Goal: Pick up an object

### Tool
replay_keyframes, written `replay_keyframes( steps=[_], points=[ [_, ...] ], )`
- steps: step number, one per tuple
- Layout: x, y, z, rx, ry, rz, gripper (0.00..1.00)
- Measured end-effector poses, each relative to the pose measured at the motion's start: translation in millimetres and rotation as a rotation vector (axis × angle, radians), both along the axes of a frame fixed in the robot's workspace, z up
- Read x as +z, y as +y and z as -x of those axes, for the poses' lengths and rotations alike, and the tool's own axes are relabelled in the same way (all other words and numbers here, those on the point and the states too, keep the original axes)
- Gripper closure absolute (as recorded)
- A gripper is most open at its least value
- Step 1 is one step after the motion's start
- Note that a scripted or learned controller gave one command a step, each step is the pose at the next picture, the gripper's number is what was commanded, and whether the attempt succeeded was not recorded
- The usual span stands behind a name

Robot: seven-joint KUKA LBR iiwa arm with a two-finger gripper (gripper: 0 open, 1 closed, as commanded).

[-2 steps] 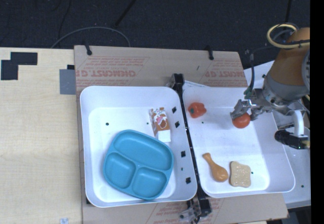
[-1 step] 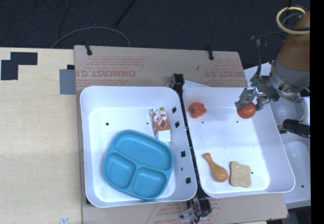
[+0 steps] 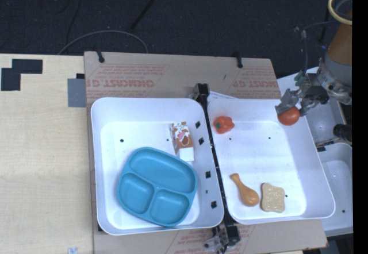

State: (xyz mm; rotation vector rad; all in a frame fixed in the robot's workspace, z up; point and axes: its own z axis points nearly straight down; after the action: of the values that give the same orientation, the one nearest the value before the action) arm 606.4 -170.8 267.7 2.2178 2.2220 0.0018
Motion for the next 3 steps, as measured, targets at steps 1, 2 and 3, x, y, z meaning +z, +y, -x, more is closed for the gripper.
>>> replay_keyframes(
  steps=[1, 2, 3],
  points=[
    [2.1, 49.7, -0.7, 0.003, 0.005, -0.002, 1.0],
    [-17.3, 102.0, -0.8, 0.002, 0.007, -0.003, 1.0],
    [-18.0, 161.8, 7.2, 0.002, 0.007, -0.002, 1.0]
  ],
)
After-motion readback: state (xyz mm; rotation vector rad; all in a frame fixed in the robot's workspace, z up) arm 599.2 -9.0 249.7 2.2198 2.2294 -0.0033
